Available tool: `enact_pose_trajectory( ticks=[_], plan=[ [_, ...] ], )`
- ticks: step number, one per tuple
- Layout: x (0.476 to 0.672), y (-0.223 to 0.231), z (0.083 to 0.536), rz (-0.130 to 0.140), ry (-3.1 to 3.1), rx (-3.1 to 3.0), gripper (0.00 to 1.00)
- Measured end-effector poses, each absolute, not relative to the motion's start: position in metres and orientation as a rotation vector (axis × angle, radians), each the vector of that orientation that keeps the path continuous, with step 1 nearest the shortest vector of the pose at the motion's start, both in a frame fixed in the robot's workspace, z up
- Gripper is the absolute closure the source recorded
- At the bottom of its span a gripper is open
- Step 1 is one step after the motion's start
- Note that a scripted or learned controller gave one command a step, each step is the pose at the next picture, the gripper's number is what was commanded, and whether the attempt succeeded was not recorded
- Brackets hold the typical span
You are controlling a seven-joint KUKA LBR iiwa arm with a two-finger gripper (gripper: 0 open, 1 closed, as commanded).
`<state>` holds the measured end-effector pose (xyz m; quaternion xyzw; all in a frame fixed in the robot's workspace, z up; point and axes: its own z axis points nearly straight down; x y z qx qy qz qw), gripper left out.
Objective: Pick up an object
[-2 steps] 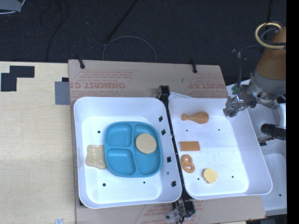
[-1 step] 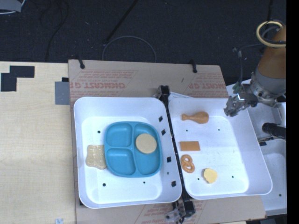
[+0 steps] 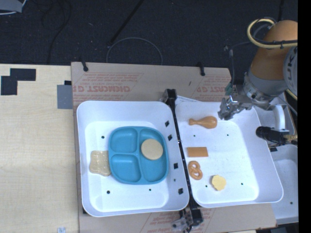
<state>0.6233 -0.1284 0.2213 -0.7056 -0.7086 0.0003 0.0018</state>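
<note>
My gripper [image 3: 226, 111] hangs over the far edge of the right bin [image 3: 265, 178], just right of a tan drumstick [image 3: 204, 122] lying near that edge. Nothing shows between the fingers. Further forward in the same bin lie an orange rectangular cracker [image 3: 197, 152], a small pretzel [image 3: 195, 170] and a yellow round piece [image 3: 218, 182]. The left bin [image 3: 92, 115] holds a blue divided plate [image 3: 124, 171] with a pale round cookie [image 3: 152, 149] in its upper right compartment. A beige toast-like piece [image 3: 99, 162] lies against the plate's left side.
The two bins meet at a black divider [image 3: 177, 149] running front to back. Cardboard [image 3: 146, 84] lies under both bins. The arm's orange band [image 3: 274, 47] rises at the upper right.
</note>
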Motion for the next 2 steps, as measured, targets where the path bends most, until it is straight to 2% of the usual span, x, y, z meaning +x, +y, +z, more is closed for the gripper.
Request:
enact_pose_trajectory(
  ticks=[2],
  plan=[
    [0.625,-0.014,0.233,0.001,-2.224,-2.216,1.00]
  ],
)
